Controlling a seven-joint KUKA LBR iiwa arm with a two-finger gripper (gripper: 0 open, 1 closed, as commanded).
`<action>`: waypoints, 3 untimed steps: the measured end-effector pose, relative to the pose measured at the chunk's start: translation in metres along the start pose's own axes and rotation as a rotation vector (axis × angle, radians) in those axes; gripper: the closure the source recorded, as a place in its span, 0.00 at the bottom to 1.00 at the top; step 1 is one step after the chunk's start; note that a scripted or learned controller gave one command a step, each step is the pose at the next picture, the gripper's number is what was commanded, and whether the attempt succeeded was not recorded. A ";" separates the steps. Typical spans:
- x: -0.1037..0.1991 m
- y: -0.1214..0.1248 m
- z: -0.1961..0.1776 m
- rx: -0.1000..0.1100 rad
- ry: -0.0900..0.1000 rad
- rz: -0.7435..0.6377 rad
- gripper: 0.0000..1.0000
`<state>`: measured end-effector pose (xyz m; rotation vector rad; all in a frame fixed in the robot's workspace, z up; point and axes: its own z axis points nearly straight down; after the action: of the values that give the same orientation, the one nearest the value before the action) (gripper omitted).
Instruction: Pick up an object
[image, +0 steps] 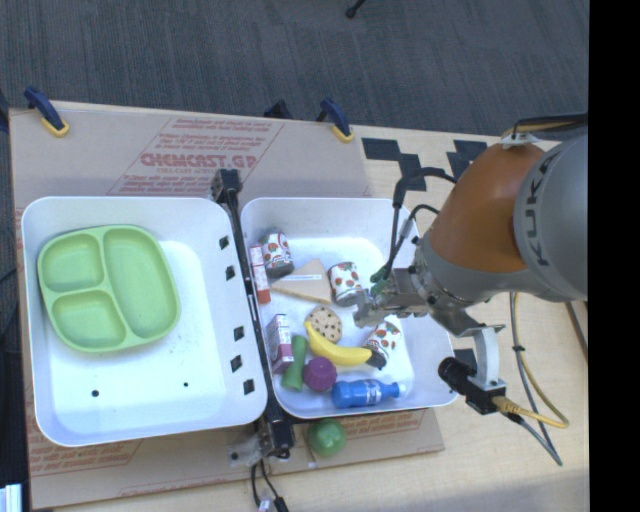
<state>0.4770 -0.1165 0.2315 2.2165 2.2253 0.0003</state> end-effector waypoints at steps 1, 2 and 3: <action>0.000 0.000 0.001 0.001 0.000 -0.001 0.00; 0.000 0.000 0.001 0.001 0.000 -0.001 0.00; -0.065 0.053 0.137 -0.003 -0.001 0.001 0.00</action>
<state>0.5301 -0.1809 0.0944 2.2153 2.2221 0.0022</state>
